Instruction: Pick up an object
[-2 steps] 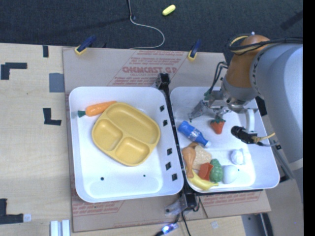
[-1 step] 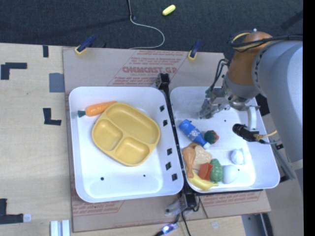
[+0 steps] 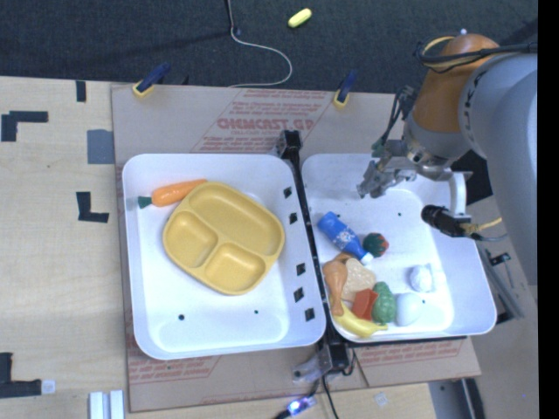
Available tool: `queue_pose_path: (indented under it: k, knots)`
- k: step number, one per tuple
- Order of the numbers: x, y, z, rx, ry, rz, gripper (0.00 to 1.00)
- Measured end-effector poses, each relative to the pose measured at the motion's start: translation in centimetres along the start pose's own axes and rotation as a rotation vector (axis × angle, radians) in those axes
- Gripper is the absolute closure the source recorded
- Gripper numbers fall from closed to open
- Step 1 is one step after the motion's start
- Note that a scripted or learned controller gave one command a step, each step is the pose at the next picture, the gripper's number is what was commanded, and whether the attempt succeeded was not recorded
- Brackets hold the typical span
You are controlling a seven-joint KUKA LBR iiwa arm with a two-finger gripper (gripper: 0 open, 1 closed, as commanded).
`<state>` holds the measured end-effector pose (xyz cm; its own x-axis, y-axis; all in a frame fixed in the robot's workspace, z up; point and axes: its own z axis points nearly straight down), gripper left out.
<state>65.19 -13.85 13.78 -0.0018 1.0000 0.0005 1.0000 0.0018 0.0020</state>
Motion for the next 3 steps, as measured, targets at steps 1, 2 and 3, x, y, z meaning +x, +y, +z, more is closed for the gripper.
queue_pose_path:
  k: [1, 2, 3]
  knots:
    - [0.9, 0.8, -5.7, -0.004, -0.001, -0.001, 1.00]
    - [1.0, 0.9, -8.9, 0.000, 0.000, 0.000, 1.00]
    - [5.7, -3.2, -8.7, 0.005, 0.001, -0.002, 1.00]
